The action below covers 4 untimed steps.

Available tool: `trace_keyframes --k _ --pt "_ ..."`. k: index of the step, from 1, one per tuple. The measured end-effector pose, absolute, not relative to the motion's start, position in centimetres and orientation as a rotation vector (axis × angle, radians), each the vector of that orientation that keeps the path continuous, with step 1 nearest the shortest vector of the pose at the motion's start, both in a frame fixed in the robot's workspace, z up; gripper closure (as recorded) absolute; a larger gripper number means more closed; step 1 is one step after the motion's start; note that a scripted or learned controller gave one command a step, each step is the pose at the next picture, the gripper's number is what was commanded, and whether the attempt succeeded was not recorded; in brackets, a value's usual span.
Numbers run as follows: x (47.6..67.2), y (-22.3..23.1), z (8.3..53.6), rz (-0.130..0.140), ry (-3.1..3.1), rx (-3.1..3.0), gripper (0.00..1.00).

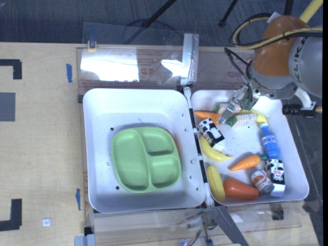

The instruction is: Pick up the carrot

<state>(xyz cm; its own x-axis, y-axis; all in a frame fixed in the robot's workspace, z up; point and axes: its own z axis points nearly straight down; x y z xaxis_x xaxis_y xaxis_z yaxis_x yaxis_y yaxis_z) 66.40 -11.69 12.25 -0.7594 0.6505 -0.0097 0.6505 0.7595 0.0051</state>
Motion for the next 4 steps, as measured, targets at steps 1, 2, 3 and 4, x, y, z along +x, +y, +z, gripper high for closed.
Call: trace_keyframes --k 1,2,3,4 --pt "65.9 -11.5 11.7 -0.009 2.934 1.005 0.00" --pt "66.3 -11.6 11.7 -0.029 2.998 0.825 0.00" --pt "66.5 -12.2 11.7 -0.030 3.048 0.648 0.00" --pt "65.7 -10.3 9.0 -0.012 3.123 0.303 0.00"
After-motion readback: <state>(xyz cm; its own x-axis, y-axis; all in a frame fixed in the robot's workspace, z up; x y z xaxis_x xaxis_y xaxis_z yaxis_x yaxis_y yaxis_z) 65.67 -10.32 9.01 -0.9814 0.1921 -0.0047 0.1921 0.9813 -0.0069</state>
